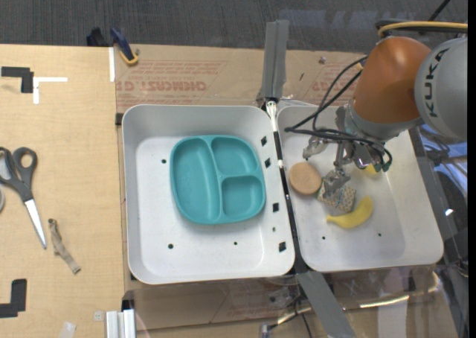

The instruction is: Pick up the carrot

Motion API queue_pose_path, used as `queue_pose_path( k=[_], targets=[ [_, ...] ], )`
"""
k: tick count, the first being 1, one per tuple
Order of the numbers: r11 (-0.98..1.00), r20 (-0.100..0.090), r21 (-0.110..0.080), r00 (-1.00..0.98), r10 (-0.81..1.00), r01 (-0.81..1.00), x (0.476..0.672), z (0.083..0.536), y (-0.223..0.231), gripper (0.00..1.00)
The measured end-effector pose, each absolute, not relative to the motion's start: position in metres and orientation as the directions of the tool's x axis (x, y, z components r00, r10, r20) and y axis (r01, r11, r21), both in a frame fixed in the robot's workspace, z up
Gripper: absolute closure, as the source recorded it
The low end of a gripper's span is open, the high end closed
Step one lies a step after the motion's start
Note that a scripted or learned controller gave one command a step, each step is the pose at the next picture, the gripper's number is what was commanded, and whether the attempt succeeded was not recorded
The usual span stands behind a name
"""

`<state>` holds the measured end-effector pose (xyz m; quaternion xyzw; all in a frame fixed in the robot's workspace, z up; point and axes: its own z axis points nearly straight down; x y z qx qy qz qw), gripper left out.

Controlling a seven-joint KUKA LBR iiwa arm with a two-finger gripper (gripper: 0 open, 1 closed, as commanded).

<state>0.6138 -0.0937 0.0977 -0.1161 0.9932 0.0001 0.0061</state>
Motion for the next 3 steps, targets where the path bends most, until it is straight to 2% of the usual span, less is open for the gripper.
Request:
queue_pose_path(
  k=[1, 2, 3],
  targets=[
    [0.996, -0.007, 0.0, -0.996, 0.089, 0.089, 0.564, 0.094, -0.108, 0.0],
    [0.918, -0.005, 0.001, -0.918, 0.397, 0.397, 0.597, 0.093, -0.111, 0.0],
    [0.564, -0.003, 0.0, -0.564, 0.826, 0.826, 0.567, 0.192, -0.059, 0.0]
  ],
)
